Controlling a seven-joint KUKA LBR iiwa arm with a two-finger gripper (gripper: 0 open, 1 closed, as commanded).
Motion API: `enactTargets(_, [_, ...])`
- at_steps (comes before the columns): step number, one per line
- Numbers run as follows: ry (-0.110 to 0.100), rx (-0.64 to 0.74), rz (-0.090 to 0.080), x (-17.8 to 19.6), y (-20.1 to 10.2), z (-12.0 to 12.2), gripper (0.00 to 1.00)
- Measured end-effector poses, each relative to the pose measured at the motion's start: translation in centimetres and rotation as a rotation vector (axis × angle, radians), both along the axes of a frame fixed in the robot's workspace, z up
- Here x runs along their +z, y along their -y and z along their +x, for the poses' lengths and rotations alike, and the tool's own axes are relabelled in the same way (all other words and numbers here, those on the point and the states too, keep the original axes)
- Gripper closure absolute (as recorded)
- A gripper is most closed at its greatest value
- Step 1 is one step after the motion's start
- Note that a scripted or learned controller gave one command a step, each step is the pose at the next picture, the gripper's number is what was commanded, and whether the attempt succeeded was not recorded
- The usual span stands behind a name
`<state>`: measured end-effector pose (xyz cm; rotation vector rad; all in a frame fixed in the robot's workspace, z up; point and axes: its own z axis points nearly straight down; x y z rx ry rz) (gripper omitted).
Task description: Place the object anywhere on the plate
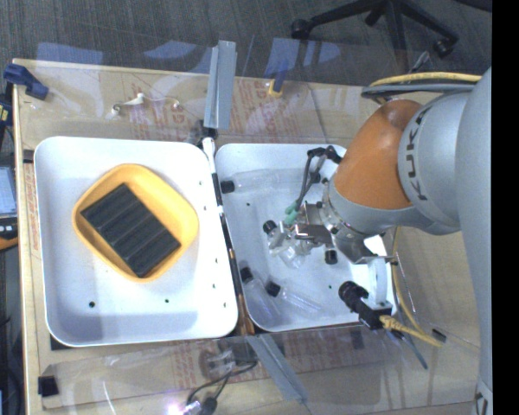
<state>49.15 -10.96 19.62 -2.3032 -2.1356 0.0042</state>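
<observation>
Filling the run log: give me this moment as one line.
arm: over right bin | tool: low in right bin | plate: left bin, holds dark ridged slab

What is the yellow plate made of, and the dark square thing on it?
The yellow plate looks like smooth plastic: even colour, soft rounded rim, slight sheen. The dark ribbed slab lying on it could be rubber or matte plastic, since it is dull with parallel ridges; the view leaves that open.

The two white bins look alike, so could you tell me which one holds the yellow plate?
The left bin holds the yellow plate with its dark ridged centre; the gripper is over the right bin.
</observation>
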Motion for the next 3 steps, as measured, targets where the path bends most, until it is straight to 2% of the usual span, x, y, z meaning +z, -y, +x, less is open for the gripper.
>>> enactTargets(1, [-0.001,0.076,0.003,2.1,-3.6,8.2,1.00])
enactTargets(2, [-0.003,0.208,0.003,-0.5,-8.5,7.3,1.00])
enactTargets(3, [-0.003,0.208,0.003,-0.5,-8.5,7.3,0.00])
